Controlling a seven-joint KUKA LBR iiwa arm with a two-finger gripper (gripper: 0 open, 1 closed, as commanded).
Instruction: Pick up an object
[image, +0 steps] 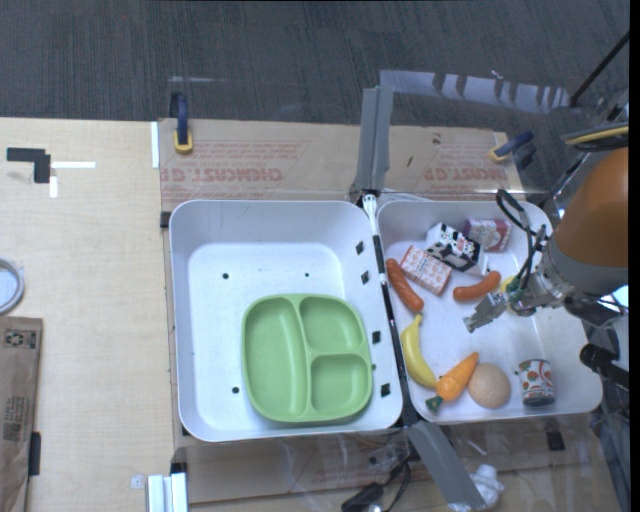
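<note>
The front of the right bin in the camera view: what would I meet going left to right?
Banana → carrot → tan egg-shaped thing → small printed can. The gripper hangs above them, over bare bin floor.

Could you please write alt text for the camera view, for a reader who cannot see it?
A grey robot arm reaches from the right, its gripper hovering over the right bin, among a banana, carrot, egg, small can and sausages. The left bin holds a green divided plate.
</note>
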